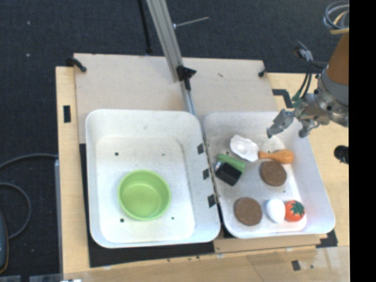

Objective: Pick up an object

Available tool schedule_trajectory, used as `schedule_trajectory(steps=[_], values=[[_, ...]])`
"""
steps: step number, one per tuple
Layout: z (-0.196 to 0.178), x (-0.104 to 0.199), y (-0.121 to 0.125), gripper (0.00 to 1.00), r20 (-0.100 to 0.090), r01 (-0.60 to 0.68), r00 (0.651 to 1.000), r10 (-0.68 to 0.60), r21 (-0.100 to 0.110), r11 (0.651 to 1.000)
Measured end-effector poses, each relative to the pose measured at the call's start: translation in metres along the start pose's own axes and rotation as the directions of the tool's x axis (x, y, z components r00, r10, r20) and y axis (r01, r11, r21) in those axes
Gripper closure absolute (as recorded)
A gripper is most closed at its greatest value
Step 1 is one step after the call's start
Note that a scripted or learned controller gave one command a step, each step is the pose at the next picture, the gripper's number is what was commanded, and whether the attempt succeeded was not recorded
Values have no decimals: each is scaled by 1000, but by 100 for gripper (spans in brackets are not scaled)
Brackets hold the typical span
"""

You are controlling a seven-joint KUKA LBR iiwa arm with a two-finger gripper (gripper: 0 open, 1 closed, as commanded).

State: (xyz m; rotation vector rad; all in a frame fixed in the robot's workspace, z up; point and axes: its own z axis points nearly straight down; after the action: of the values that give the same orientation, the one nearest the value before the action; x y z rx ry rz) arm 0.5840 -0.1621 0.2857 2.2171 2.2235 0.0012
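Tool [292, 124] spread wide, holding nothing, poised above right bin's [320, 184] far edge. Just below: white lump [244, 148], carrot [277, 155]. Two brown discs [273, 173], egg [275, 210], strawberry [294, 211] nearer.

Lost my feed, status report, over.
Gripper open, holding nothing, above right bin's far edge. Nearest: white lump, carrot. Nothing in the way.
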Motion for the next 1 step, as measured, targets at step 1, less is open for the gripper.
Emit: schedule_trajectory(steps=[1], values=[[0,0,0,0,0,0,1000,0,0,1000]])
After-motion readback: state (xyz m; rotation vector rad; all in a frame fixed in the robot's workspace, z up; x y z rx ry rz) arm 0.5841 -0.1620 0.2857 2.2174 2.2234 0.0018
